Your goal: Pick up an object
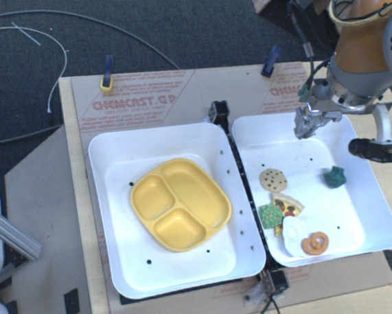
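Observation:
My gripper [307, 126] hangs over the far part of the right bin [373, 191], with nothing visible between its fingers. Below it on the bin floor lie a round speckled cookie [272, 178], a pizza slice [287, 205], a green broccoli piece [270, 215], a dark green toy [334, 177] and an orange ring donut [315, 243] resting on a white piece [294, 232]. The gripper is well apart from all of them, up near the bin's back wall.
The left bin [116, 188] holds a yellow divided plate [180, 203]. A black clamp [218, 110] sits at the back between the bins. Blue clips [108, 68] [270, 61] hold the cardboard base. A black fitting [374, 149] juts by the right rim.

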